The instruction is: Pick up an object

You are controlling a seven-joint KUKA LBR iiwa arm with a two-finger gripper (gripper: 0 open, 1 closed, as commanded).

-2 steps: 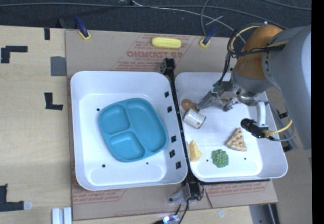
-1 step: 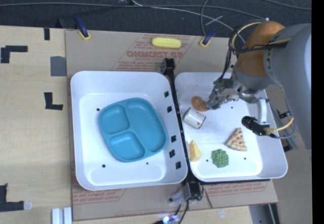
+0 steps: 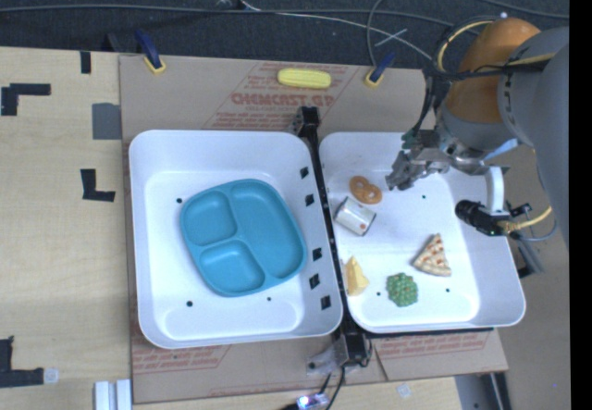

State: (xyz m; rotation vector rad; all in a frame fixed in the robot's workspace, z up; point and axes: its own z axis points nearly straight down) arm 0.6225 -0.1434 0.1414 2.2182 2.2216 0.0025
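On the tabletop (image 3: 55,214), the left bin (image 3: 148,214) holds a blue divided plate (image 3: 242,235). In the right bin (image 3: 481,297), a bagel (image 3: 364,190) sits above a small silver can (image 3: 354,217), with a cheese wedge (image 3: 354,276), broccoli (image 3: 401,289) and pizza slice (image 3: 432,257) nearer the front. The gripper (image 3: 404,173) hangs just right of the bagel; whether its fingers are parted or gripping anything cannot be made out.

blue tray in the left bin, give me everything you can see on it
The blue tray is a rounded-rectangle divided plate, seemingly matte plastic, with three recessed compartments: two toward the far side, one wider toward the near side, all bare. It lies flat and upright on the floor of the left bin, roughly centred and turned at a slant to the bin walls. Only the bin floor touches it.
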